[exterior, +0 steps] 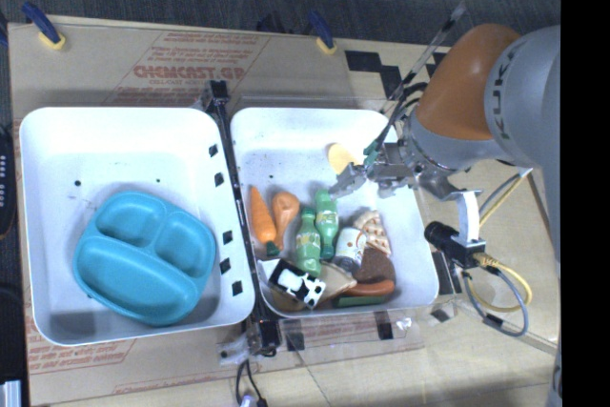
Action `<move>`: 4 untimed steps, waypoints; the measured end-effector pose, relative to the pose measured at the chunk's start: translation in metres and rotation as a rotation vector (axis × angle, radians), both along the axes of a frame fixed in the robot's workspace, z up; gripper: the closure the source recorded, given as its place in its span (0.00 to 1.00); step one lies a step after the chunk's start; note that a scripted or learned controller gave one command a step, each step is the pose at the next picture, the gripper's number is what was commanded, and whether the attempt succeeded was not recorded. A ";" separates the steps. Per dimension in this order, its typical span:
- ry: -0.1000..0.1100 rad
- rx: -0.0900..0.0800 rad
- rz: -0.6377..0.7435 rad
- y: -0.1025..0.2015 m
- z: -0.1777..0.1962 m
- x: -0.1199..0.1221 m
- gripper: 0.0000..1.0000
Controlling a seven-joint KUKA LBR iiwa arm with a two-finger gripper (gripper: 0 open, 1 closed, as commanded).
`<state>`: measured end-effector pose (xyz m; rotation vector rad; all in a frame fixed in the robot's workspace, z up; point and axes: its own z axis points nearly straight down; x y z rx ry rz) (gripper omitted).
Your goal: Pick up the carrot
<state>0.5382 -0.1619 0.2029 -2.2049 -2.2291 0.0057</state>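
Cardboard-covered bench [191, 62] bearing two white bins side by side. Right bin [286, 124]: carrot [262, 215] lying against its left wall, a shorter orange piece [286, 208] just beside it, then two green bottles [317, 237], a black-and-white toy [295, 283] near the front. Gripper [355, 174] above the right bin's rear, apart from the carrot; finger state cannot be told. Left bin [57, 138]: blue divided plate [143, 254].

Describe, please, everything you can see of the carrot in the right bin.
The carrot is a slim orange toy, plastic by its look, lying flat on the floor of the right bin close to its left wall. It tapers to a narrow tip at the far end and widens toward the near end. A shorter, paler orange piece lies right beside it. The gripper hangs apart from it, above the bin's middle.
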 end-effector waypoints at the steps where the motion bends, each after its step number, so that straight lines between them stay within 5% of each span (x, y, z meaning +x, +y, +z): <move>1: -0.010 0.001 -0.154 0.063 -0.098 0.026 0.00; 2: 0.000 0.001 -0.149 0.064 -0.090 0.025 1.00; 3: -0.004 -0.005 -0.350 0.088 -0.008 0.103 1.00; 4: 0.004 -0.007 -1.137 0.106 0.000 0.113 1.00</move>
